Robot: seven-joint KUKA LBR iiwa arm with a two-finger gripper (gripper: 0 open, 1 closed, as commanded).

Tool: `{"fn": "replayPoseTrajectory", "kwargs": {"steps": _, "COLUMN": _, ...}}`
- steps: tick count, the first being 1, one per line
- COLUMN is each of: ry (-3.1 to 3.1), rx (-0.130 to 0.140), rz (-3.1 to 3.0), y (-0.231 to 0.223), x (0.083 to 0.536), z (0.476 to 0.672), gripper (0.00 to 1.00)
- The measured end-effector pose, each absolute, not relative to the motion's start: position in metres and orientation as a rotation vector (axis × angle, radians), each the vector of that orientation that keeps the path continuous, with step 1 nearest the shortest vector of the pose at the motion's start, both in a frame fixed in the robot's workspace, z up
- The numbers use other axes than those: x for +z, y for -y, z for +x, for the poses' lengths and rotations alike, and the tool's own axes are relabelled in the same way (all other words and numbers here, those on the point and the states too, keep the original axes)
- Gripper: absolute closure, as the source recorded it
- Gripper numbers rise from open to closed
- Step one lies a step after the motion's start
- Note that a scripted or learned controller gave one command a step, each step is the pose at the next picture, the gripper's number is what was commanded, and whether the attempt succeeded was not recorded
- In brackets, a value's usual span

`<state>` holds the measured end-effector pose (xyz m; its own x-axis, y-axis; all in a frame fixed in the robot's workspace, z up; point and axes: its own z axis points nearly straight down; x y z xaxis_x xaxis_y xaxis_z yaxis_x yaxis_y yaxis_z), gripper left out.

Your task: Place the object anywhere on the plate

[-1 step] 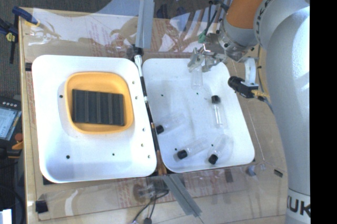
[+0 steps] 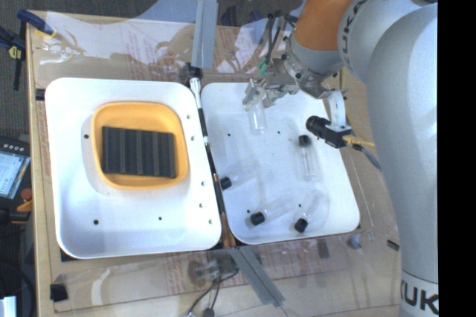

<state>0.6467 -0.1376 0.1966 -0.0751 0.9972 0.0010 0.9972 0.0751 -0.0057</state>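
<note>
A yellow plate [image 2: 138,145] with a dark ribbed centre lies in the left bin [image 2: 74,211]. Several clear tubes with black caps lie in the right bin [image 2: 338,215]: one at the right [image 2: 306,158], one by the left wall [image 2: 236,174], and two near the front [image 2: 272,210] [image 2: 310,213]. My gripper [image 2: 262,97] hangs over the back of the right bin. Another clear tube [image 2: 257,120] sits just below it; whether it is held is unclear.
A raised divider [image 2: 209,159] separates the two bins. A grey bar [image 2: 204,29] stands behind them on the bench. The arm's grey body fills the right side, with a black fitting [image 2: 326,130] over the right bin.
</note>
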Motion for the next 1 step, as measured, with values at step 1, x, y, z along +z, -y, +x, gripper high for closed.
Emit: {"fn": "replayPoseTrajectory", "kwargs": {"steps": 1, "ry": 2.490, "rx": 0.005, "rz": -1.907, "y": 0.0909, "x": 0.2033, "z": 0.6416, "gripper": 1.00}}
